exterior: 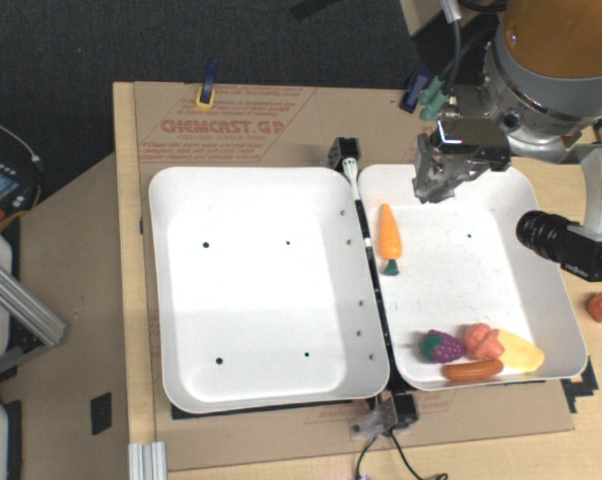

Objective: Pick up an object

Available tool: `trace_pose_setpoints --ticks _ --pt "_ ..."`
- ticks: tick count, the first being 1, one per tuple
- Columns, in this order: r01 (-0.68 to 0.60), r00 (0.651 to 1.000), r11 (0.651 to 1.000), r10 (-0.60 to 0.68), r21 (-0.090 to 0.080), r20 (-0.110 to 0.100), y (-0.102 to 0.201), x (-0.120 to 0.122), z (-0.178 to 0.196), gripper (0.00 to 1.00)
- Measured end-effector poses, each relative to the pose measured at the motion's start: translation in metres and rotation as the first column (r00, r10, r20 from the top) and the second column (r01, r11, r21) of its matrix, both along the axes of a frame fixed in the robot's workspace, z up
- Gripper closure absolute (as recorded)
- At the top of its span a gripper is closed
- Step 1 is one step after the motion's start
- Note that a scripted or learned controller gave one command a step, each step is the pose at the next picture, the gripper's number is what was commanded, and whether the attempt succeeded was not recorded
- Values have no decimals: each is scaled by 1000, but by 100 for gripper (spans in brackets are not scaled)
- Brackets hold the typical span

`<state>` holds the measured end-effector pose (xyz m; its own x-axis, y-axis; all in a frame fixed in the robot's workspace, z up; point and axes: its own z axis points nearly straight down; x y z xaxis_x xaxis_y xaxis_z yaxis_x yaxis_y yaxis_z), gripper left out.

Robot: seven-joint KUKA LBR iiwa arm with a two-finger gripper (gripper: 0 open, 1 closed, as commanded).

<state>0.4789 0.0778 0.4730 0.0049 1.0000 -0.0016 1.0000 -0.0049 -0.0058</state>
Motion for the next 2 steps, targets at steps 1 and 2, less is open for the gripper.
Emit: trace_pose_setpoints --ticks 1,2 --pt "-11 1000 1000 11 1 0 91 12 -59 100" --pt "-2 1000 1000 2 -2 -8 68 -2 -239 100"
